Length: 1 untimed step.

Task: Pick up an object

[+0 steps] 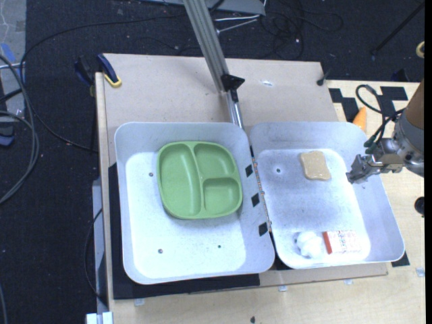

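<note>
Whether the jaws are apart or together cannot be told; the gripper point(358, 172) is a small dark shape over the right rim of the right bin point(378, 201), with nothing visibly held in it. In that bin a tan sponge point(315, 165) lies flat near the far side, just left of the gripper and apart from it, its long axis running roughly from far to near. At the near edge lie a white ball point(310, 244) and a red-and-white box point(344, 242), side by side. The left bin point(135, 241) holds a green divided plate point(200, 179).
</note>
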Available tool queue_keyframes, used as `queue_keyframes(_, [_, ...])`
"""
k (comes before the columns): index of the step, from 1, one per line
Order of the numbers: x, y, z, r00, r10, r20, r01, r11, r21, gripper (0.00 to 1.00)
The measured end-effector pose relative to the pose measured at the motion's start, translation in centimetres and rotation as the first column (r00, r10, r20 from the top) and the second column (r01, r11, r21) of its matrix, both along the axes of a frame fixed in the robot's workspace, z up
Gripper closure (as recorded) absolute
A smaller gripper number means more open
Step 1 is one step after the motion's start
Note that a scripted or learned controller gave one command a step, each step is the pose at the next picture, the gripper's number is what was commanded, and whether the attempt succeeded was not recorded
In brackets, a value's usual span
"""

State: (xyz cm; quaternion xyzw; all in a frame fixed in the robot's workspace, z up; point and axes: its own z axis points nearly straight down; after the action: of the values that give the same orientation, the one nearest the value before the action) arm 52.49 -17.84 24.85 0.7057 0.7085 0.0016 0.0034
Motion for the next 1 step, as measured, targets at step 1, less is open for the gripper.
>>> queue_keyframes(1, [0.13, -0.02, 3.88, 1.0, -0.001, -0.002, 0.001, 1.0, 0.0, 1.0])
